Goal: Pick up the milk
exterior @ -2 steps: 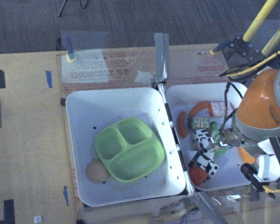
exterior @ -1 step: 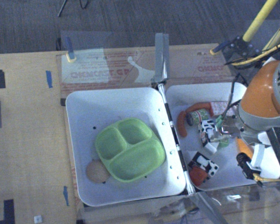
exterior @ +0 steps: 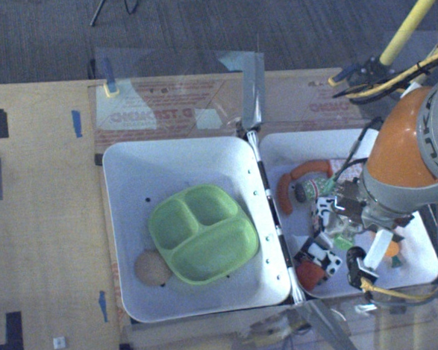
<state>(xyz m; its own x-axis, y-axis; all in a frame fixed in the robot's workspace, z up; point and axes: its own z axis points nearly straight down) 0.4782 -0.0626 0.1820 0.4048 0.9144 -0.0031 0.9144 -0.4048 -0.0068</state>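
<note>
Right-hand bin: over the shallow white plastic right bin [exterior: 277, 148] we see the grey arm with its orange band [exterior: 400, 150] reaching in from the right.
Gripper: the two-finger gripper [exterior: 332, 213] hangs low near the middle of that bin; we cannot tell how its fingers stand, as the wrist and cables cover them.
Milk: the small black-and-white cow-patterned milk carton [exterior: 323, 257] lies tilted near the bin's front left corner, just below and to the left of the gripper, apart from it as far as we can see.
Neighbours of the milk: a red rounded object [exterior: 310, 275] sits touching the carton at the bin's front left corner; a curved red-orange sausage-like toy [exterior: 294, 179] lies toward the bin's back left.
Left of the right bin: the second shallow white bin [exterior: 125, 229] holds a green three-compartment plastic plate [exterior: 203, 233] and, beside the plate's far edge, a tan round ball-like thing [exterior: 151, 268].
</note>
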